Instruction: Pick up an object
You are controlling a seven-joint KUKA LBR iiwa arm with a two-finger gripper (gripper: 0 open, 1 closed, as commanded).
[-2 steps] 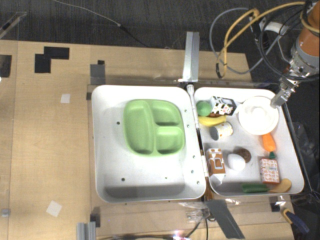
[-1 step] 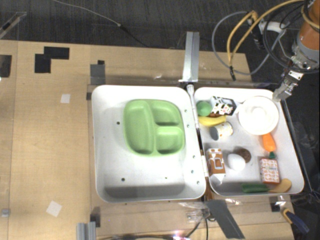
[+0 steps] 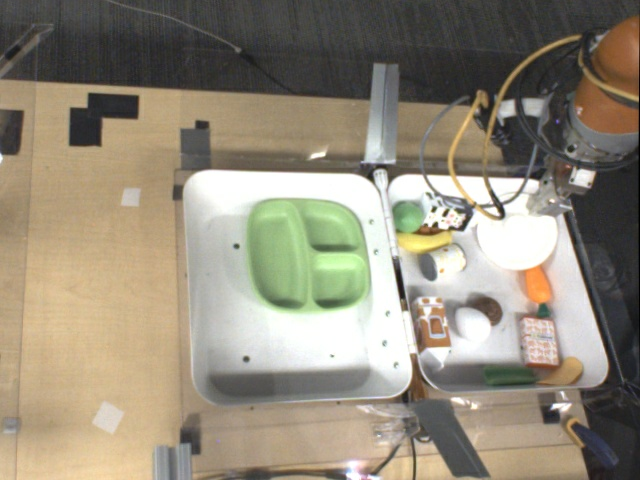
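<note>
Far to the left of the round white plate [image 3: 515, 240], the left-hand white bin [image 3: 200, 288] holds only a pale green plastic tray with three compartments [image 3: 305, 253]. It lies flat in the middle, and its broad body would give a two-finger grip little to close on.

Just left of the plate, against the near wall of the right-hand white bin [image 3: 592, 340], several small things crowd together. A green ball [image 3: 407, 214] sits above a yellow toy banana [image 3: 422, 240], with a black-and-white patterned piece [image 3: 446, 214] beside them and a small cream cup [image 3: 449, 260] lying on its side. They touch or nearly touch, likely because loose items slide to the wall, so any one of them would be awkward to single out.

Below and left of the plate stands a brown printed box [image 3: 431, 324], and next to it a white egg-shaped object [image 3: 470, 324] leans on a dark brown round lump [image 3: 488, 308].

Below the plate a dark green stick [image 3: 510, 375] lies along the front wall. Just below and right of the plate is an orange carrot-like piece [image 3: 538, 285], and further down are a red-and-white carton [image 3: 538, 340] and a tan curved piece [image 3: 568, 370]. These lie further apart and look the easier picks.

Touching or just over the plate's upper right rim hangs the gripper [image 3: 553, 196], under the arm's orange band [image 3: 608, 108]. I cannot tell whether its jaws are apart or together, and nothing shows between them. I judge the pick has not yet been made, and the plate looks the likeliest target.
</note>
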